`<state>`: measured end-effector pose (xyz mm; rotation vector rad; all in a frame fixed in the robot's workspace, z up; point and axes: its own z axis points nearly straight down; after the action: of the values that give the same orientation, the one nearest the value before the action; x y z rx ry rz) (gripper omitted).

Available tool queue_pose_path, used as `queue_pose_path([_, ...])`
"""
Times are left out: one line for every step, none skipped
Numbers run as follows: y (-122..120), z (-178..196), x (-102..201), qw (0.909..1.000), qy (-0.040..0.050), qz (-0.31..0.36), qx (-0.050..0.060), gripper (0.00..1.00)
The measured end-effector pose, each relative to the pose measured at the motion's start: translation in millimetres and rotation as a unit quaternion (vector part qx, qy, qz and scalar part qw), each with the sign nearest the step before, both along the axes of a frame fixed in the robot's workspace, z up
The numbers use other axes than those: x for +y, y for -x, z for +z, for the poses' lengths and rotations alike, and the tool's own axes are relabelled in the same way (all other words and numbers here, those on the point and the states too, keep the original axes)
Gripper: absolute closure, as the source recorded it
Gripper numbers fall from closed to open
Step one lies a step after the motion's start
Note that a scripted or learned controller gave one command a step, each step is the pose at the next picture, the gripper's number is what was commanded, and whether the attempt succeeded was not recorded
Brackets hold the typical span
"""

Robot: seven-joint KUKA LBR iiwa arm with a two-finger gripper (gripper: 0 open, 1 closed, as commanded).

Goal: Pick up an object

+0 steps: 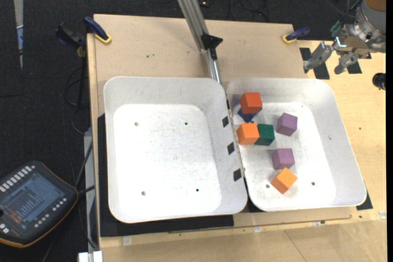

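The grey end effector [334, 58], fingers spread and empty, hangs beyond the right white plastic bin [344, 150]. Small coloured cubes [286, 124] cluster inside; touching neighbours could spoil a grasp.

Two bins [163, 147] sat side by side on the bench [153, 46]; the blocks [267, 135] lay in the right one (clustered toward its left half).
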<state>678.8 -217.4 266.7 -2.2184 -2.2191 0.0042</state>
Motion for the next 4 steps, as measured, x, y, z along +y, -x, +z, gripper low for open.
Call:
queue_pose_path([-1,4,0,1.0,0.0011,0.001,-0.002,0.0])
queue_pose_path([0,-60,0,1.0,0.0003,0.0,0.0,0.0])
queue_pose_path([2,-112,10,1.0,0.0002,0.001,0.0,0.0])
queue_pose_path([2,-166,11,1.0,0.0002,0.001,0.0,0.0])
